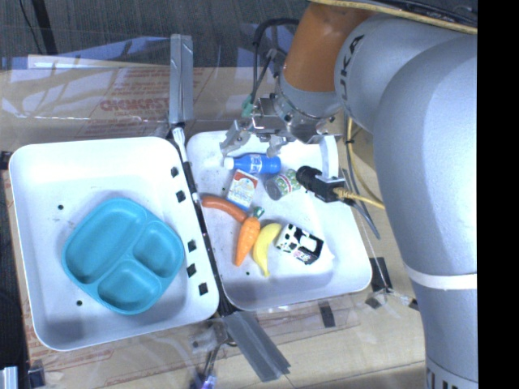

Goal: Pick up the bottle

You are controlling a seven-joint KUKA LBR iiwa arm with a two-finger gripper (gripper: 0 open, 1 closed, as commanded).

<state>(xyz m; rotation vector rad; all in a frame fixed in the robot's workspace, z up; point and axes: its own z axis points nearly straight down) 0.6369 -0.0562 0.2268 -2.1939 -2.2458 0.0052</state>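
The large grey arm [422, 136] runs off the top, right and bottom edges, and it hides the right-hand bin's [340, 278] far right corner. The gripper [253, 143] covers part of that bin's back rim. A small green and grey can-like object [283, 185] is too small to identify, and its label cannot be read. The print on the small carton [242, 190] is also too blurred to read.

I'm seeing the grey arm [422, 136] reaching in from the right, its orange band [320, 47] sitting above the wrist, and the gripper [253, 143] hanging low with fingers spread apart.
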